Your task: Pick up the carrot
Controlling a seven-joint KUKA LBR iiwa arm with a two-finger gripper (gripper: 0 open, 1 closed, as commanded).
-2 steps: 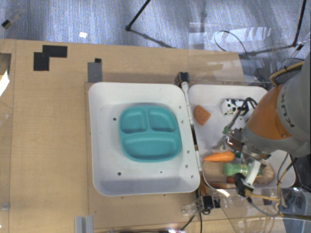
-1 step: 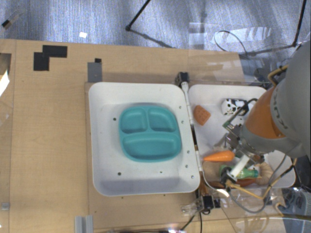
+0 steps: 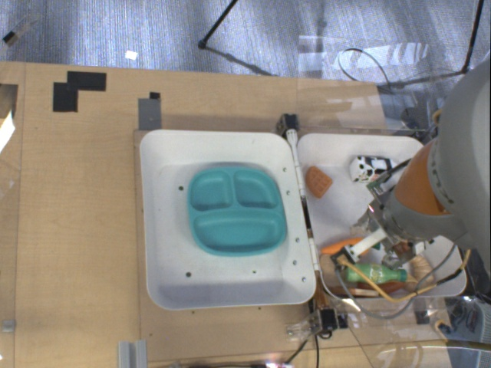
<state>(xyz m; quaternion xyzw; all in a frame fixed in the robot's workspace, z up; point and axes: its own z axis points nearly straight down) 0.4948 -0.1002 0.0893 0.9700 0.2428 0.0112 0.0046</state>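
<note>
Hand (image 3: 381,245) sits low in right-hand bin (image 3: 341,146), just beside carrot (image 3: 338,246), apparently for pickup; open or closed: cannot tell.

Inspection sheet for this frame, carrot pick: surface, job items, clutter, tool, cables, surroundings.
Surface: wooden bench bearing a left bin and a right bin, side by side.
Job's things: carrot lies in the right bin near its left wall.
Clutter: teal divided plate in the left bin; orange waffle-like piece, small white-and-black item and green item in the right bin.
Grippers: tool low over the right bin, right beside the carrot; no grasp visible.
Cables: black cable on the floor beyond the bench.
Surroundings: black tape patches on the bench; grey floor.
</note>
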